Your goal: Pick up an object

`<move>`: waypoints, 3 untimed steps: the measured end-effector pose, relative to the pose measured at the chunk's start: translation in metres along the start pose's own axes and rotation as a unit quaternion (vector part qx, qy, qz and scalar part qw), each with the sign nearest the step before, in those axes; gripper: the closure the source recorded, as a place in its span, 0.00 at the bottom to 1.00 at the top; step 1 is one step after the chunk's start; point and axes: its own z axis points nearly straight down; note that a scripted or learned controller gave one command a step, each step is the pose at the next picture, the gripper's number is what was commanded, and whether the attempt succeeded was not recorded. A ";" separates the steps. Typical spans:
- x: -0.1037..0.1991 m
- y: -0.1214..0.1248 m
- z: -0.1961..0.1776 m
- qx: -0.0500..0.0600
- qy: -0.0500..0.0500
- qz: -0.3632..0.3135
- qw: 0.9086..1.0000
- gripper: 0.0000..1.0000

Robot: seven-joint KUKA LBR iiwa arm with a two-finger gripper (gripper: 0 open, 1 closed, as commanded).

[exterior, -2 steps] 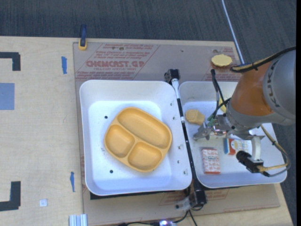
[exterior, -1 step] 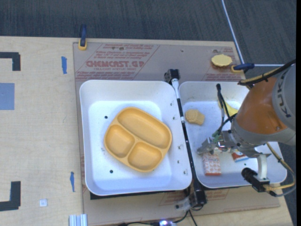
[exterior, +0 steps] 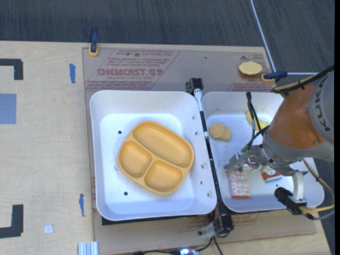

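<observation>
1. Gripper [exterior: 245,162] sits low in the right bin [exterior: 234,104], at that bin's middle, just above a red and white packet; whether it is open or closed cannot be told, since the wrist and cabling cover it, and nothing can be seen held in it.
2. That red and white packet [exterior: 239,185] lies flat on the right bin's floor toward the near edge, directly below the gripper.
3. A second small packet [exterior: 271,175] with red and blue print lies to the right of the first, partly under the arm.
4. A tan cookie-like piece [exterior: 220,132] rests on the same bin's floor near its left wall, apart from the gripper.
5. A yellow object [exterior: 258,122] shows at the bin's far side, mostly hidden by the arm's orange band [exterior: 297,121].
6. The left bin [exterior: 103,110] holds a yellow divided plate [exterior: 155,156] with three compartments, lying in the centre at a slant.
7. On the bench [exterior: 42,142] beyond the right bin, a round yellow disc [exterior: 250,68] lies on the brown board, beside a blue clamp [exterior: 273,76].
</observation>
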 end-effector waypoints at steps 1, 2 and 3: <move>0.091 -0.017 -0.089 0.003 0.001 -0.001 1.000 1.00; 0.090 -0.015 -0.099 0.001 0.001 -0.001 1.000 1.00; 0.090 -0.013 -0.109 -0.001 0.000 -0.002 1.000 1.00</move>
